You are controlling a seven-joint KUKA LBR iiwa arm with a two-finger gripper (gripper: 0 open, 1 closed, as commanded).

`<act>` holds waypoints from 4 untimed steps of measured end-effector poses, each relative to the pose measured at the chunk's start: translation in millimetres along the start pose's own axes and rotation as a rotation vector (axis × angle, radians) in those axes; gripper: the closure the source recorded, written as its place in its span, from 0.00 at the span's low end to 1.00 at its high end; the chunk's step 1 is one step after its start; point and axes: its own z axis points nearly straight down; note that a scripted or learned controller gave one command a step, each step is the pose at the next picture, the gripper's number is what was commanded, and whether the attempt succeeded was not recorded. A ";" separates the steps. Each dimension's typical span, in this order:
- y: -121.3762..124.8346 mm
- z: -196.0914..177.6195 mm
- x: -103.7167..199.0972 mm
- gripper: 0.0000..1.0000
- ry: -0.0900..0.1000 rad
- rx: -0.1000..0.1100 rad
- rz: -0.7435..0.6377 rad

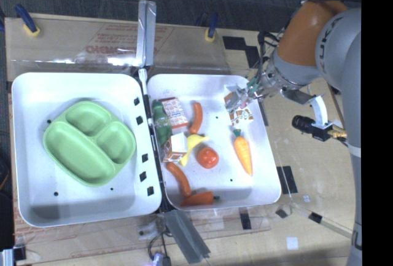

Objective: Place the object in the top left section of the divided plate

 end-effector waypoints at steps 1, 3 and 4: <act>23.3 45.9 101.5 1.00 0.004 0.005 0.118; 121.7 0.7 239.4 1.00 0.003 0.001 -0.071; 109.0 0.3 181.3 1.00 0.001 0.000 -0.138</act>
